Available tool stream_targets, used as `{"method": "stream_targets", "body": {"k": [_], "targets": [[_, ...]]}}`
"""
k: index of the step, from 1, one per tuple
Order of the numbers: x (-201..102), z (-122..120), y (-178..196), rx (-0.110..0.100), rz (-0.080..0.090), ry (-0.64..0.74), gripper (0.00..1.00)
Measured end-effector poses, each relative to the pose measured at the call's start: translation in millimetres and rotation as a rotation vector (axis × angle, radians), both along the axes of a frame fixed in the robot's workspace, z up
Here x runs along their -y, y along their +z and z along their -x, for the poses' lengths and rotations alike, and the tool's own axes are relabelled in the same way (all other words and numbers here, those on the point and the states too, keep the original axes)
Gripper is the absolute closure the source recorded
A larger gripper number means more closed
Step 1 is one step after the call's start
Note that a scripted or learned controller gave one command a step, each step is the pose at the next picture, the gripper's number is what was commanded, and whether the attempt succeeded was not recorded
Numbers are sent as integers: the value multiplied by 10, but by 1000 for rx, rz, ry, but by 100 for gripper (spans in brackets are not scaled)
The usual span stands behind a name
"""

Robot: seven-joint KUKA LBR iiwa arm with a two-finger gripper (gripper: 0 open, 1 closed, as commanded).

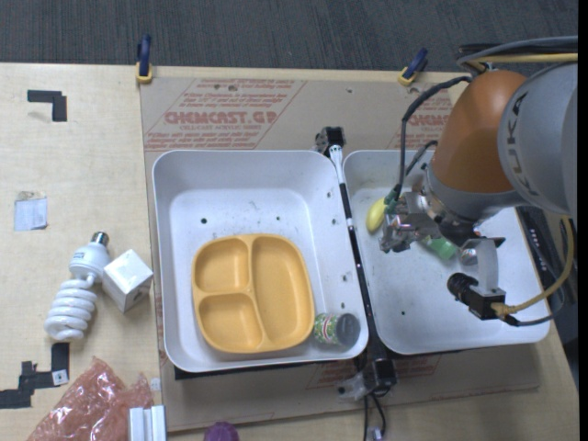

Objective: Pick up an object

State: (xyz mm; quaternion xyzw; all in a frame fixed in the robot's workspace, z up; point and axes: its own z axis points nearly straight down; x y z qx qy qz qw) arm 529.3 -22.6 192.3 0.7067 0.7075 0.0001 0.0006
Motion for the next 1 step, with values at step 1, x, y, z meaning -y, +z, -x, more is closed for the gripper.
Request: {"method": "stream_targets", "body": {"k": [1], "targets": [[0,0,0,0,0,0,0]]}}
